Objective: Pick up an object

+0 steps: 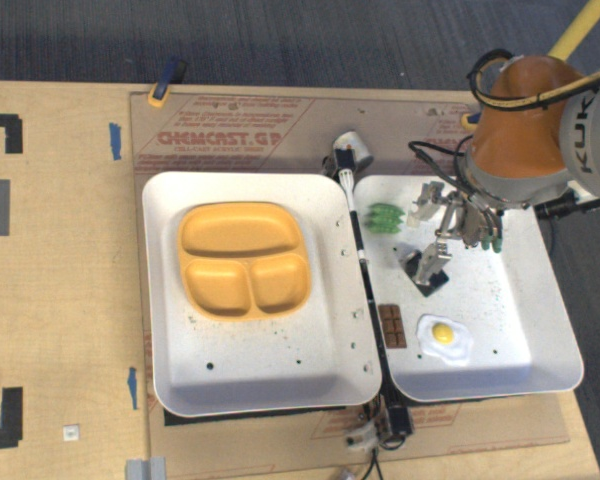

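Fingers [442,238] stand spread over the right bin [540,298], with nothing between them. One tip is right by a small black block [427,274]; I cannot tell whether it touches. A green toy [383,218] lies near the bin's far left corner. A fried egg [445,338] and a chocolate bar [392,326] lie nearer the front. A yellow divided plate [245,258] sits in the left bin [170,348].
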Controlling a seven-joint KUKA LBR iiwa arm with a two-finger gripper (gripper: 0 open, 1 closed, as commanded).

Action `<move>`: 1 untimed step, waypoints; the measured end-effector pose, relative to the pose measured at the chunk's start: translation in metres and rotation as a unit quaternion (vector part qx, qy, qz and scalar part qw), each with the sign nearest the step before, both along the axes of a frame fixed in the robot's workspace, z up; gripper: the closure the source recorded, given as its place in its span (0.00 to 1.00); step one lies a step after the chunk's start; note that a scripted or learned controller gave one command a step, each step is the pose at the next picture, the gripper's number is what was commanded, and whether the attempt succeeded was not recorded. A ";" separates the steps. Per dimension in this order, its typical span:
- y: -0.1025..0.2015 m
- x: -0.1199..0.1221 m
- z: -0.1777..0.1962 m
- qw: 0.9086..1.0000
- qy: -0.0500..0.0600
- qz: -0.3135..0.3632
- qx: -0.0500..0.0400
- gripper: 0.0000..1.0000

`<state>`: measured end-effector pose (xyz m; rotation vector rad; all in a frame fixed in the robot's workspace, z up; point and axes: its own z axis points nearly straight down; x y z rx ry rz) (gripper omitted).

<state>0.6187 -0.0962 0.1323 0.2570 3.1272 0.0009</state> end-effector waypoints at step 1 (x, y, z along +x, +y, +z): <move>0.001 0.011 -0.023 1.000 -0.001 0.026 0.000 0.00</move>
